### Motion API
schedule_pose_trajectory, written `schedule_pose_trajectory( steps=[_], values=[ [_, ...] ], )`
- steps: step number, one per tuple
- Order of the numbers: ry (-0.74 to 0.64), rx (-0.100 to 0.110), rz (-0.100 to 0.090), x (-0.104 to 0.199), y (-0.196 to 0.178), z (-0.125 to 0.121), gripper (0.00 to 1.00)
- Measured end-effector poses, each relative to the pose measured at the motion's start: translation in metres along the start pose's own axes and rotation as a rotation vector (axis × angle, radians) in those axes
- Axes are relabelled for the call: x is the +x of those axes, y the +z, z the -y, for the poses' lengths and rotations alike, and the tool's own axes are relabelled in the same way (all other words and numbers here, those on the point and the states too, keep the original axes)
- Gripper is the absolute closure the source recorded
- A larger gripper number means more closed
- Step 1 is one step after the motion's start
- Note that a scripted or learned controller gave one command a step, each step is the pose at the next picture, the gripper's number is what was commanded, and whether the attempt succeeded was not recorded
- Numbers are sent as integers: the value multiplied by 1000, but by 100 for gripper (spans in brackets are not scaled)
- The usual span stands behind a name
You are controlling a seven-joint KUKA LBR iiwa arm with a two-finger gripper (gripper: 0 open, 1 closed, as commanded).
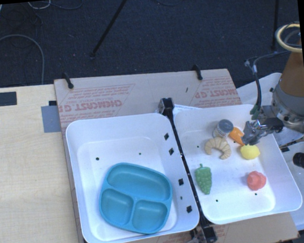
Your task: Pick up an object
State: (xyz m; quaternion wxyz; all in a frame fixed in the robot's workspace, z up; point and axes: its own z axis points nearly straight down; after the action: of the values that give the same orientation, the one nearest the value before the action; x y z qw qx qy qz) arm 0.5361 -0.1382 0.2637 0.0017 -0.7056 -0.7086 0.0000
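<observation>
The gripper [250,135] sits low at the right bin's [289,195] far right edge, just above the lemon [250,152] and beside the carrot [236,135]; its state is unclear.

dark carpeted floor [132,34] with loose cables [14,46], pale wooden bench top [24,185], cardboard sheet [138,95]

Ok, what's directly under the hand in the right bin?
The hand sits over a yellow lemon-like piece, with an orange piece beside it. Part of both is covered, and contact can't be judged.
</observation>
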Motion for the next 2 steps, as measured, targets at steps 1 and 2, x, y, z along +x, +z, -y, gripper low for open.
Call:
schedule_pose_trajectory(
  steps=[1,2],
  values=[
    [1,2,1,61,12,5,100],
    [2,2,1,110,28,5,100]
  ],
)
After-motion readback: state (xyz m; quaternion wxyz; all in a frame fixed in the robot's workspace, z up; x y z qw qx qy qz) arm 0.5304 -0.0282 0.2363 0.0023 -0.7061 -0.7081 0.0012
